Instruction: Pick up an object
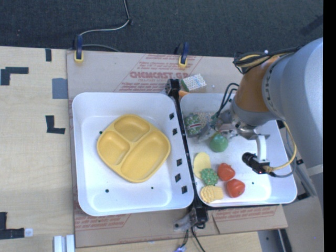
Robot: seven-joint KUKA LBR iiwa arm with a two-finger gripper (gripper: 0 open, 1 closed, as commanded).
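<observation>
The right bin (278, 193) holds several toy foods. A green round fruit (218, 143) lies near its middle, and a clear packet with green pieces (193, 124) lies at its left wall. Toward the front are a pale yellow slice (201, 163), a green broccoli (209, 176), two red pieces (226, 171) (235, 188) and a yellow corn (211, 194). My gripper (224, 128) hangs low over the bin, just behind and right of the green fruit, beside the packet. The wrist hides whether anything sits in it.
The left bin (89, 193) bears a yellow divided plate (134, 147). A black divider (181, 140) runs between the bins. The grey arm with its orange band (254, 91) covers the right bin's back right part, and a cable loops over its right side (286, 161).
</observation>
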